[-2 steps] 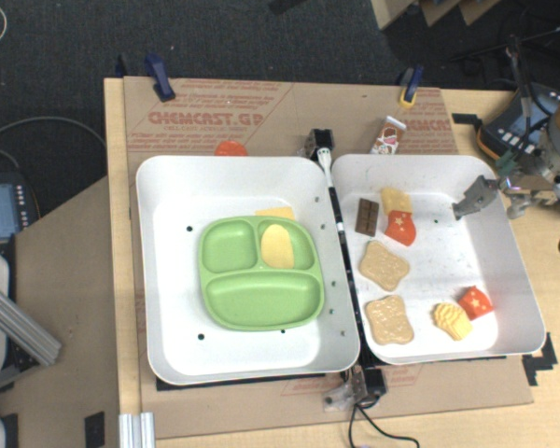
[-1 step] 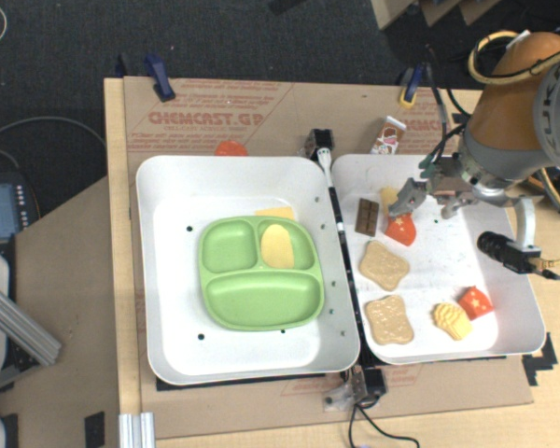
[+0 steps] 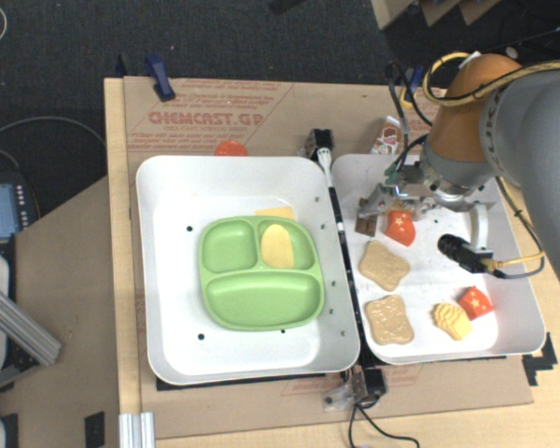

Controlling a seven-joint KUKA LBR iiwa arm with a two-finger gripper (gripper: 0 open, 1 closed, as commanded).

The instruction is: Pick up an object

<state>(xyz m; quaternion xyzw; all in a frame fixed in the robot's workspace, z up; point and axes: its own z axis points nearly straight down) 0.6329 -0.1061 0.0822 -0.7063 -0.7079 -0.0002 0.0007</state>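
The grey arm (image 3: 532, 119) bends down from the right over the right bin (image 3: 518, 334), its gripper (image 3: 392, 215) low at the far left corner. Its jaws straddle a red toy piece (image 3: 400, 229); whether they grip it cannot be told. Two toast-shaped pieces (image 3: 384, 266) lie nearer.

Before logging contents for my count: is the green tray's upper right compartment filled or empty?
Filled. A yellow piece lies inside the upper right compartment of the green tray.
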